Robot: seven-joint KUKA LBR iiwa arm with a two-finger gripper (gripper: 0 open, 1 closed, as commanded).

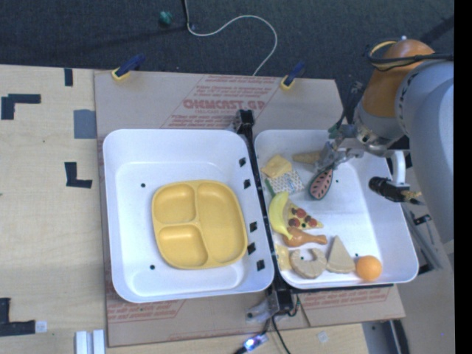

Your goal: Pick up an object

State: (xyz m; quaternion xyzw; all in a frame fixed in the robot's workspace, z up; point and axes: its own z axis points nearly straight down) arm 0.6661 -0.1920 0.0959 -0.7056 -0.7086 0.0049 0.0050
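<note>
End effector [330,161]: upper right of frame, pinching a spatula [321,184] by its top end.
Spatula: hangs tilted over right bin [383,227], above banana [277,214].
Left bin [125,198]: yellow tray [198,223].

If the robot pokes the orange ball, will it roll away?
Probably. The ball looks round and smooth, so a poke could send it rolling. It sits in the bin's near corner, so the walls would likely stop it.

A long reddish-brown toy piece [321,184] hangs tilted just under the end effector [330,161], its top between the fingers, over the right bin [383,227].
</note>
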